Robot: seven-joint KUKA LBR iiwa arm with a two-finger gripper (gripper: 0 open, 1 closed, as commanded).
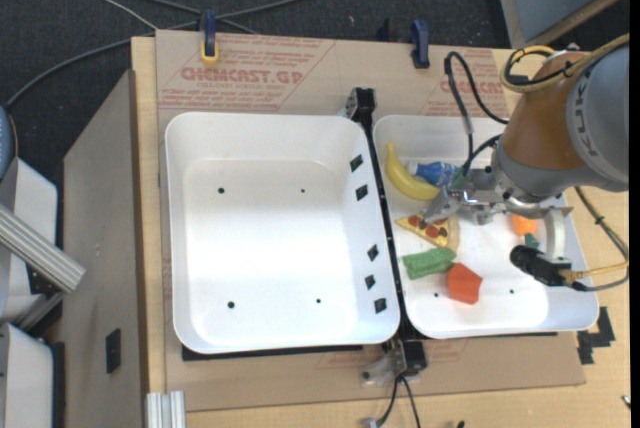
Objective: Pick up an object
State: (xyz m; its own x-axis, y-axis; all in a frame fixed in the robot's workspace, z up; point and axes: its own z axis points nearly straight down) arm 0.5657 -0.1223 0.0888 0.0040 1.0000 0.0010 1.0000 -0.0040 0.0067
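The candidate objects — a yellow plastic banana (405,176), a flat toy pizza slice (428,230), a green block (428,263) and a red block (463,284) — lie loose in the right white bin (500,321), so the approach step is in hand; the gripper (450,204) sits low beside the pizza slice — grip state cannot be told — and the next move calls for closing on one item.

the arm (560,131) reaches in from three o'clock over the right bin (500,316). its gripper (450,204) sits low among the items, just beside a yellow banana (405,178) and a blue object (437,172). a pizza slice (428,231) lies at the gripper's six o'clock, then a green piece (428,263) and a red block (463,284). the left bin (190,216) lies toward nine o'clock.
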